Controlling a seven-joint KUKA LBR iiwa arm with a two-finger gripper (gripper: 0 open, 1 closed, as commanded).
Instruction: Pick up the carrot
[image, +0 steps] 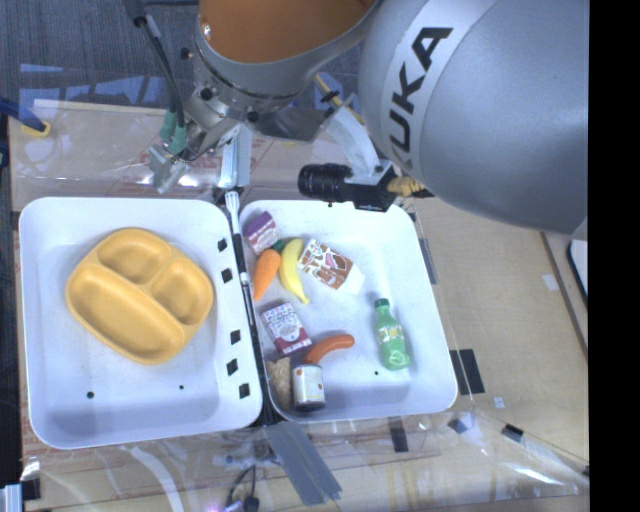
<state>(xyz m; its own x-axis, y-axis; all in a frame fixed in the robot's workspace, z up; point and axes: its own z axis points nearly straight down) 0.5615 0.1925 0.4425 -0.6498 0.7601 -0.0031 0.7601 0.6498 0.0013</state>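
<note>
The carrot (265, 272) is a small orange cone with a green top. It lies in the right bin (425, 300) near that bin's left wall, pressed against a yellow banana (292, 272). My gripper (168, 160) hangs beyond the back edge of the left bin (40, 330), up and to the left of the carrot and well apart from it. Nothing shows between the gripper and the carrot. The big grey arm with its orange band covers the top of the view.
Around the carrot lie a purple packet (262, 230), a white snack packet (326, 266), a small red packet (283, 325), a sausage (330, 347), a can (307, 386) and a green bottle (392, 336). A yellow divided plate (140, 293) sits in the left bin.
</note>
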